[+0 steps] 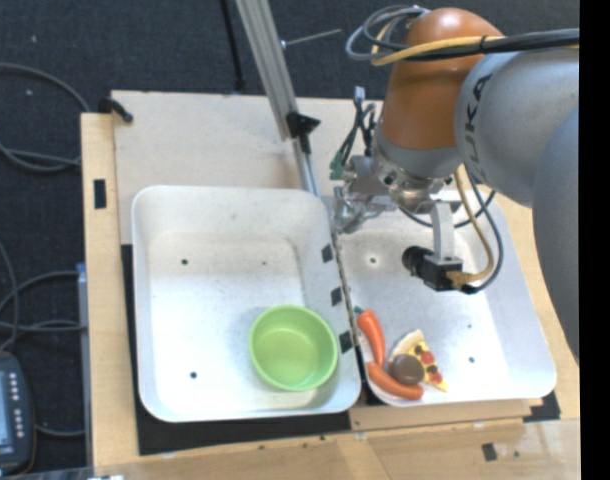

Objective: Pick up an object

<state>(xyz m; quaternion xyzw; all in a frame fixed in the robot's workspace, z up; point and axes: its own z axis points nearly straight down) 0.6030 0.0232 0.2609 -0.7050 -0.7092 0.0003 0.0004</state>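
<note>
The arm (485, 98) enters from the right and fills much of the upper right, its grey body and orange band covering the far end of the right bin (485, 338). The gripper (350, 206) hangs below the wrist near the top of the ridge where the two bins meet; it is small, dark and tangled with cables (475, 238) and fittings, so whether it is open or closed cannot be told, and nothing can be seen held in it. In the left bin (185, 268) a light green bowl (293, 346) sits upright near the front right corner, round and plain inside, close to the dividing wall. In the right bin's front left corner lies a small cluster of toy foods: an orange carrot (372, 334) with a green tip lying just beside the divider, a reddish-orange sausage-like piece (393, 381) along the front edge, a dark brown rounded lump (407, 369) whose identity is hard to make out, and a yellow wedge (422, 353) with red spots that looks like a pizza slice. These pieces touch or overlap, well apart from the gripper. A slanted metal rail (270, 58) runs down from the top edge.
</note>
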